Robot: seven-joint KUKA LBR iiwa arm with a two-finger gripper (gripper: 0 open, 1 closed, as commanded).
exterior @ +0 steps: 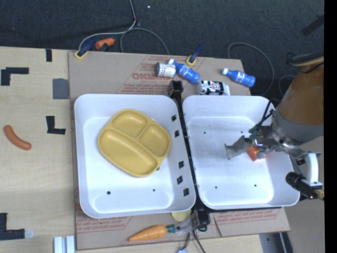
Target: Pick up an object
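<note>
Claw [243,148] hangs low inside the right bin [210,194], reaching in from that bin's right edge, its grey fingers pointing toward the bin's middle. A small orange-red object [253,153] sits right at the fingers, touching or just beside them; whether it is pinched between them or merely lies beneath them on the bin floor I cannot tell, and the fingers' spread is likewise not readable from this angle. The grey arm [303,117] with its orange band rises over the bin's right rim.

The left bin [87,194] carries a yellow divided plate [134,141], lying flat and turned at a slant, nearer the bin's far edge than its near one.

On the cardboard sheet [100,73] beyond the bins' far rims lie several small things: a white bottle [166,69] touching a blue bottle [187,73], a black-and-white packet [213,88] just at the far rim of the right bin, and another blue bottle with a white cap [239,77] toward the far right corner. A yellow clamp with an orange tip [93,46] grips the sheet's far left corner. At the near edge, just outside the seam between the bins, lies a toy carrot [148,233]. On the tabletop [31,194], well apart near its left edge, lies a toy sausage [17,137].
</note>
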